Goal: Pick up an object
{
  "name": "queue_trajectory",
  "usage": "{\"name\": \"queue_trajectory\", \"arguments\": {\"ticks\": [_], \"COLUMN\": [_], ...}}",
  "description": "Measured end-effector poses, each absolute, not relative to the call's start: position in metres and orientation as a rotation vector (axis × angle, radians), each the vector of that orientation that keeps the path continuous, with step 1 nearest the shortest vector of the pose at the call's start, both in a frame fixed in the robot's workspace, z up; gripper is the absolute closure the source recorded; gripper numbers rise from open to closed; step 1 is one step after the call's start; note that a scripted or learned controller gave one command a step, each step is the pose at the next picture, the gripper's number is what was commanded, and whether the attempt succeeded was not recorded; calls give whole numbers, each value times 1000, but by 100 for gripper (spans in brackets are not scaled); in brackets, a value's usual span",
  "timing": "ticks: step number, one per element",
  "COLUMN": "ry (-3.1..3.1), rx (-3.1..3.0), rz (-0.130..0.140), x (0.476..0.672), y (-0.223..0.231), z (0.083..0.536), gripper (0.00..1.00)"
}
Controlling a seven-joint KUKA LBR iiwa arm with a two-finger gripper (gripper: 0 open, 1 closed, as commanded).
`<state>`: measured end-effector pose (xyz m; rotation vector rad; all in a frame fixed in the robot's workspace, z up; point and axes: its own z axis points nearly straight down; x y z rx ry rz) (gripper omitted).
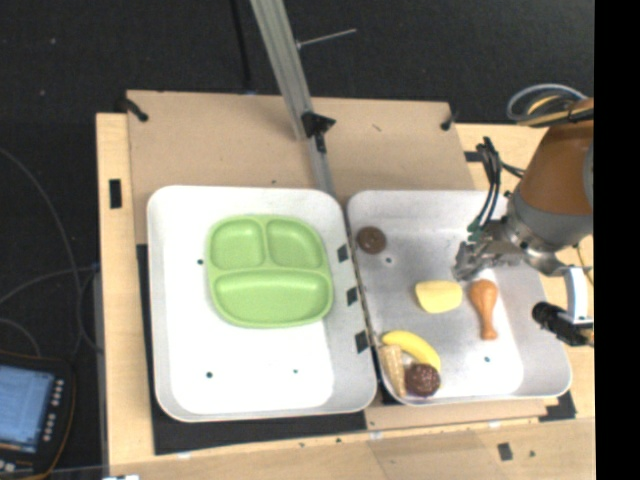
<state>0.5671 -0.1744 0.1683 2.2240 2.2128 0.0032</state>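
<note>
— What lies nearest in the right-hand shallow white bin point(540, 373)?
— A yellow plastic banana point(411, 346) beside a dark brown round lump point(422, 379) at the near left corner; further in, a pale yellow wedge point(439, 296) and an orange-brown toy drumstick point(485, 306), just beside each other; a small brown disc point(371, 239) near the far left wall.
— And the two-finger gripper point(474, 257)?
— Low over the bin, just beyond the wedge and drumstick; whether spread or pinched, I cannot tell.
— The left white bin point(180, 368)?
— It holds a green three-compartment plate point(269, 271).

Dark carpeted floor point(100, 28) around a tan wooden bench point(250, 143), slanted metal pole point(285, 58) above
</note>
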Motion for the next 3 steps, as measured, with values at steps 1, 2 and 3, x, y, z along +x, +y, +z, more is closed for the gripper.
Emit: {"name": "queue_trajectory", "arguments": {"ticks": [1,2,3], "ry": [2221,2222,2229], "rx": [2213,2214,2213], "rz": [5,3,3], "x": [572,573,593], "y": [-169,-170,-124], "z": [215,239,236], "gripper": [100,100,100]}}
